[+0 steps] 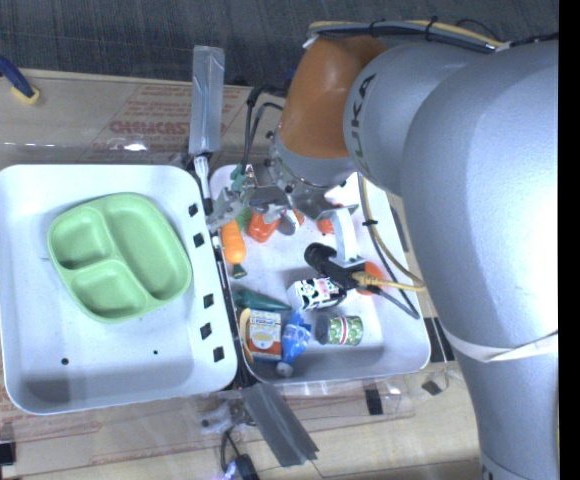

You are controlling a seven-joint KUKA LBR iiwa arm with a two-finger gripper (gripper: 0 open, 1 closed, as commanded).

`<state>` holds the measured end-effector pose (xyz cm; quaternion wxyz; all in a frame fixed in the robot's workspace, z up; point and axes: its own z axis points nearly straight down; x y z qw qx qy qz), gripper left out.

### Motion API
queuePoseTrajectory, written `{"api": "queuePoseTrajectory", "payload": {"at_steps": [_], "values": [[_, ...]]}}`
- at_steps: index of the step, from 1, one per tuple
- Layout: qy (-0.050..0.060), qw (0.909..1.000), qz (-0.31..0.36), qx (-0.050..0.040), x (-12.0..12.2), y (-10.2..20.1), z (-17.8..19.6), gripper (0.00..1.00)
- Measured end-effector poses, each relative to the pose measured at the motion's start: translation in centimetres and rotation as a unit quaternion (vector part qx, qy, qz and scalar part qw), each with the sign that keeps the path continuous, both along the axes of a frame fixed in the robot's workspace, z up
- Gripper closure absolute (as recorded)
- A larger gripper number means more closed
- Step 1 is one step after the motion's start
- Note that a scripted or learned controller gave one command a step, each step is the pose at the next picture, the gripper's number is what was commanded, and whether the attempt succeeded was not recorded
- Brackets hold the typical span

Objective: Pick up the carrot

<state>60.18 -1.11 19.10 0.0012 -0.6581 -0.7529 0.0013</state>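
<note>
Here the carrot (233, 244) lies beside an orange toy (263, 227); whether the fingers (266, 200) grasp is unclear.

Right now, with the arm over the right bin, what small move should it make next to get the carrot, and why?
Probably a short shift toward the divider, then a descent. The gripper hangs over the right bin's upper part, above an orange toy, while the carrot lies apart, lower and nearer the left bin, beside the dividing wall. Nothing covers the carrot, so it looks reachable from above.

Right bin's (410, 353) far side behind arm (450, 148)
</note>
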Motion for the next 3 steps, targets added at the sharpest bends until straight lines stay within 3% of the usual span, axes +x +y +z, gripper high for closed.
{"api": "queuePoseTrajectory", "payload": {"at_steps": [1,2,3], "values": [[0.001,1.0,0.008,0.0002,-1.2,-1.1,0.0,0.0],[0.001,0.9998,-0.018,0.0001,-8.6,0.1,0.0,0.0],[0.0,0.9997,-0.026,0.0,-3.1,-2.1,0.7,0.0]]}}
